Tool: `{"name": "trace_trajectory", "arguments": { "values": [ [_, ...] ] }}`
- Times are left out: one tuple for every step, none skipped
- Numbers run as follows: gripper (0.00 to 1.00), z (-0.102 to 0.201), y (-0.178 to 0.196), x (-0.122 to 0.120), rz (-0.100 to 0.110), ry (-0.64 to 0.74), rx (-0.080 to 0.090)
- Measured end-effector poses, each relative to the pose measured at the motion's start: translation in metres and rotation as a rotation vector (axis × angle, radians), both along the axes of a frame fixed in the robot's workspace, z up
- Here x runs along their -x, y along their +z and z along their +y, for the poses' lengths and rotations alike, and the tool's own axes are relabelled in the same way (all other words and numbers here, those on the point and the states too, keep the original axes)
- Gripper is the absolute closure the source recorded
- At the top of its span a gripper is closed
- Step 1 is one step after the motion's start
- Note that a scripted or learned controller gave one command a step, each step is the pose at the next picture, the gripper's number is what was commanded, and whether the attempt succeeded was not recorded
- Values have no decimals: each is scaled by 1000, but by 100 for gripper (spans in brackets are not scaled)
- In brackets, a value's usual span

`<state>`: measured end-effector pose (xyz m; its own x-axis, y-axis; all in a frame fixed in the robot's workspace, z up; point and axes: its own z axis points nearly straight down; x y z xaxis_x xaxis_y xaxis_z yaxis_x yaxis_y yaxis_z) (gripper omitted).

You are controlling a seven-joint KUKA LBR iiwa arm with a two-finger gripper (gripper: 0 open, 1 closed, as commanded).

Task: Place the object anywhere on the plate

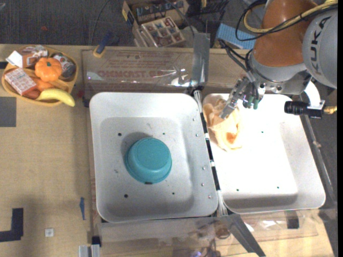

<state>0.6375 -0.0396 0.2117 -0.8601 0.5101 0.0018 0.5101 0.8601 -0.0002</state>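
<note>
A teal round plate (149, 159) lies in the middle of the left white bin (107, 111). The object, a soft cream and orange thing (224, 126), rests against the left wall of the right bin (278, 165). My gripper (240, 105) hangs at the object's upper right edge, open. Its left finger (231, 109) points down onto the object's top, and nothing sits between the two fingers. The grey arm with its orange band (281, 7) reaches in from the upper right.
A basket (10, 84) holding toy fruit, including a banana and a small pumpkin, stands on the bench at far left. A clear plastic panel (139, 71) runs behind the left bin. A ridge (210, 154) separates the two bins.
</note>
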Motion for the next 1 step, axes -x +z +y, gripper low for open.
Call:
{"name": "trace_trajectory", "arguments": {
  "values": [
    [100, 40, 12, 28, -1, 398, -1]
  ]
}}
